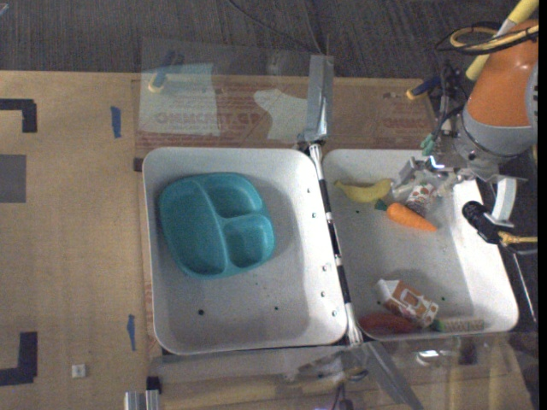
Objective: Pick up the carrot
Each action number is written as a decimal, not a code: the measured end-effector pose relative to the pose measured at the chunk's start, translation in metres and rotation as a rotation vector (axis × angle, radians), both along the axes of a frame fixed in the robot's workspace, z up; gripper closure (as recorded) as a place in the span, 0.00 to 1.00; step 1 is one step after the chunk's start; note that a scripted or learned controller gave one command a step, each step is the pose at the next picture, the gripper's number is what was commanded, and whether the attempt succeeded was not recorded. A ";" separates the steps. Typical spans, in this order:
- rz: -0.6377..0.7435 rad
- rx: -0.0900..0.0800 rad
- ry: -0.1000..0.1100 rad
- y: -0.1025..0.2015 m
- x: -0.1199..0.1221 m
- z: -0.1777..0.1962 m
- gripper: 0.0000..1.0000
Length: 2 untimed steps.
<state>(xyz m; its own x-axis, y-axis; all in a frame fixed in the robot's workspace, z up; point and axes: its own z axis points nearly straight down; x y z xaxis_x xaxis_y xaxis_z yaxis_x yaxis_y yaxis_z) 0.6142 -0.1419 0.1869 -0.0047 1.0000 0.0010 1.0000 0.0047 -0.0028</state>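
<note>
You will find the carrot in the right bin, toward its upper middle, long axis running upper left to lower right. The pincer hangs just above it in the frame, slightly right, near the bin's top edge. Open or closed, you cannot tell here. A banana lies just left of the carrot's green end.

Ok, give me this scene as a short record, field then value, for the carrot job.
carrot: lying in the right bin, upper part, not gripped
banana: just left of the carrot
claw: above the right bin's top edge, near the carrot
left bin: holds a teal divided plate
right bin, lower part: small carton and a red item
</note>
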 end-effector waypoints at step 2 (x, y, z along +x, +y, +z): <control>0.145 -0.002 -0.006 0.012 -0.019 -0.083 0.00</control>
